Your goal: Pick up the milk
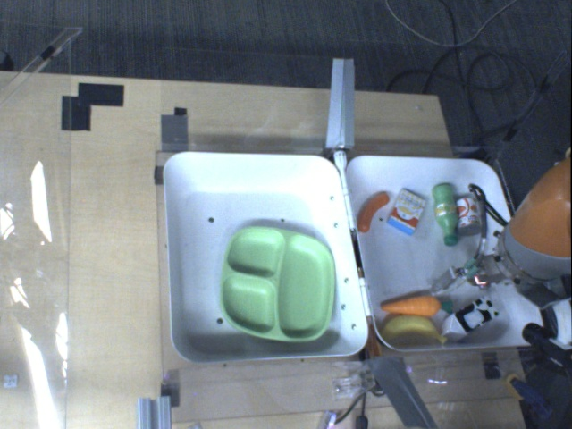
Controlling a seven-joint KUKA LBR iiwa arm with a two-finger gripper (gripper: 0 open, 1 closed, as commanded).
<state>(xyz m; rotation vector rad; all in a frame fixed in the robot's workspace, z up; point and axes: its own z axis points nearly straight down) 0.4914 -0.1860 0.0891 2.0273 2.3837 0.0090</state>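
- I see a pale wooden desk (pixel 89 239) filling the left and centre of the frame, with dark carpet and loose black cables along the top.
- Two shallow white bins sit side by side: the left bin (pixel 192 239) holds a green divided plate (pixel 279 282); the right bin (pixel 393 266) holds small items.
- The milk (pixel 407 211) is a small carton, white with red and blue panels, lying in the upper part of the right bin, between a red sausage (pixel 373 210) and a green bottle (pixel 445 211).
- A carrot (pixel 413 306) and a banana (pixel 411 329) lie at the bin's lower edge.
- The claw (pixel 465 275) hangs low over the right bin's lower right, apart from the milk; I cannot tell how it is set.
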